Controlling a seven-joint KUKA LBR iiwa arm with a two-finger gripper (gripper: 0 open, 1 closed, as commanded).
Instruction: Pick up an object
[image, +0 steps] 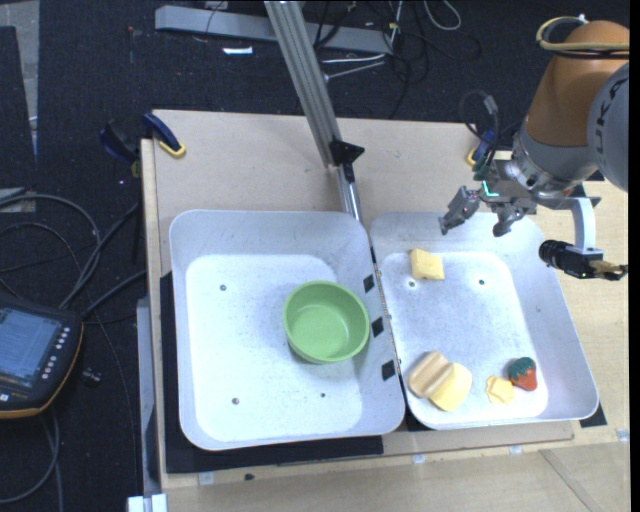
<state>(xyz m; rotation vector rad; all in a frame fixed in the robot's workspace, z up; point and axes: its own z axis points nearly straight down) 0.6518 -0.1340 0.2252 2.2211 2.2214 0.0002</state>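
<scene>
While jaws (482, 216) hover spread, yellow block (427, 265) sits unobstructed.

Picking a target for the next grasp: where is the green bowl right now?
The green bowl sits in the left bin, toward its right side near the divide between the bins, far from the claw above the right bin's far edge.

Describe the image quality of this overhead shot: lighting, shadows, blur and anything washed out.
Camera view: lighting is even and soft; the green bowl casts only a faint shadow on the left bin. The white bin floors look bright and speckled, slightly washed out. The hand and small items like the red-and-green piece are soft and low in detail. The dark floor at left is underexposed.
</scene>
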